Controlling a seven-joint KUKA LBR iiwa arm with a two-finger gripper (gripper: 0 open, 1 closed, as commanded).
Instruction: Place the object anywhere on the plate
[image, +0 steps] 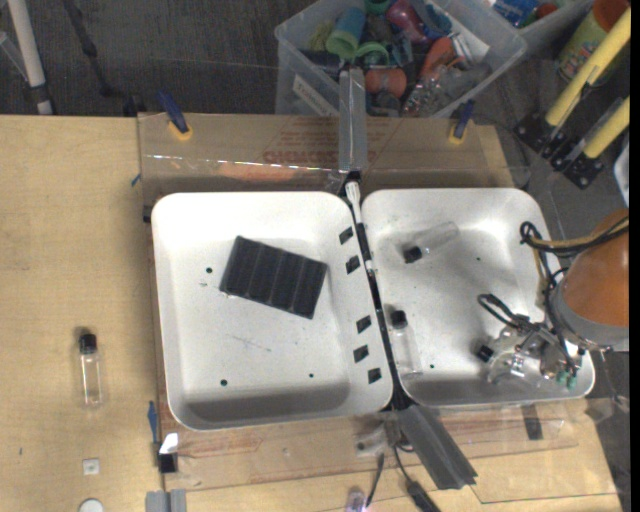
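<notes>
We are logging: gripper (525, 362), open or closed undeterminable, hovering low; clear plastic vial (428, 242) lying up-left of it; dark ribbed rectangular plate (274, 276) far left, awaiting placement.

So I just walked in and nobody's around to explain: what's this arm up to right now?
A grey arm with an orange band reaches in from the right, its gripper low over the near right corner of the right bin. Two clear vials lie in that bin, one toward the back and one by the divider. The dark ridged plate lies in the left bin, nothing on it yet. Another vial lies out on the bench.
</notes>
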